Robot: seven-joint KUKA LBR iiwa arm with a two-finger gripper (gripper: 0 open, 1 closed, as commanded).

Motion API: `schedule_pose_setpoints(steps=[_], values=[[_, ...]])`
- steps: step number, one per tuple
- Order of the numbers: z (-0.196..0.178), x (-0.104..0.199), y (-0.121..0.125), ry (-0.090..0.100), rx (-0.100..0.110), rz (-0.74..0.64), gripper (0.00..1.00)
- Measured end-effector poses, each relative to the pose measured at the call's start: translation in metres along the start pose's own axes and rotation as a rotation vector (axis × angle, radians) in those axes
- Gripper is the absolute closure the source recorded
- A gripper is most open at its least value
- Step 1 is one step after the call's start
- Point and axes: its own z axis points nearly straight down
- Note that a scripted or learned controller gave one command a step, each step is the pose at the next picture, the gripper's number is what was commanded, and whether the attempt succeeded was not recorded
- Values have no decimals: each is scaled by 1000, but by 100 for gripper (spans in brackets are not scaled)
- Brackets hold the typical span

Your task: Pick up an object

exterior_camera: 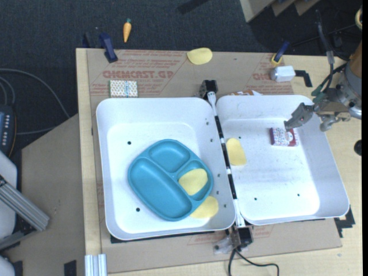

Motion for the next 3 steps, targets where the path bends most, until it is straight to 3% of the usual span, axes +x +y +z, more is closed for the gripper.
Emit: schedule_pose_setpoints(steps=[1,2,3], values=[[77,53,31,3,6,-3,0],[169,50,55,2,7,0,0],[197,13,-6,0,5,3,0]])
